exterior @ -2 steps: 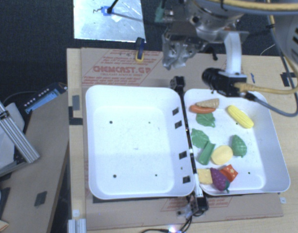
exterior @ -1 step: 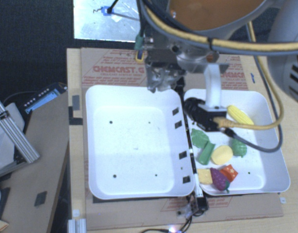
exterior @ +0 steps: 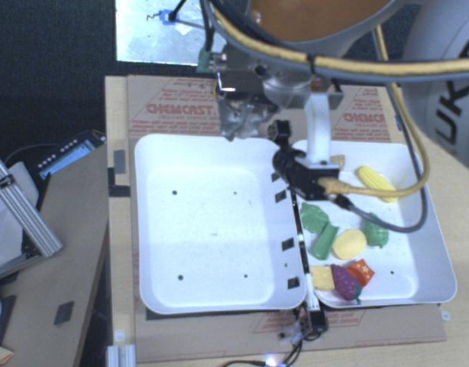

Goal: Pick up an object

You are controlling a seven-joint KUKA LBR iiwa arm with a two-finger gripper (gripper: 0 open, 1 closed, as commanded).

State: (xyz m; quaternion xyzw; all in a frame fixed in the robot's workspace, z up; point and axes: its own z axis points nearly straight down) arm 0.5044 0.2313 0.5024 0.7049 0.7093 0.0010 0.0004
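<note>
My end effector hangs at the left bin's 12 o'clock rim, grip state unclear, so dropping here probably grabs nothing but plastic.

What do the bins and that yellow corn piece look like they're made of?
Bins: thin moulded white plastic, it seems, with smooth, slightly glossy walls and rounded corners. Corn: probably toy plastic or rubber, uniformly bright yellow with a soft sheen. Hard or squashy can't be judged from here.
</note>
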